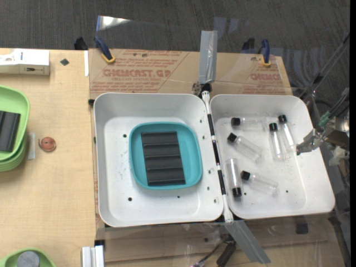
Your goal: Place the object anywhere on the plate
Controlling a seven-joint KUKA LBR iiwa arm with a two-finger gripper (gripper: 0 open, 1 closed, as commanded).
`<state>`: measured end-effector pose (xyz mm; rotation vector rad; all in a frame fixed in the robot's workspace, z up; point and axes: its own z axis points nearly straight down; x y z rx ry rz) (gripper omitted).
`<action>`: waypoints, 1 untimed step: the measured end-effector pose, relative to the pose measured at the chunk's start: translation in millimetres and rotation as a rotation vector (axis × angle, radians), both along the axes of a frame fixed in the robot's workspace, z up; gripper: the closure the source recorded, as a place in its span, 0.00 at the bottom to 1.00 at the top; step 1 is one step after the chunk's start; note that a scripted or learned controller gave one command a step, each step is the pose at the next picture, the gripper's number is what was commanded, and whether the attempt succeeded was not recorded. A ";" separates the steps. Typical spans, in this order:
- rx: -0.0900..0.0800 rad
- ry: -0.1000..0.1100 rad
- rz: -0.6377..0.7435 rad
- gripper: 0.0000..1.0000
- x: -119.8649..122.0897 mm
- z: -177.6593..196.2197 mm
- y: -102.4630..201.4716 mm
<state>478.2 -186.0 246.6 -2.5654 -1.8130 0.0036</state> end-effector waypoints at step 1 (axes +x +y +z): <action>-0.001 0.001 -0.114 0.00 0.1 111.0 -23.4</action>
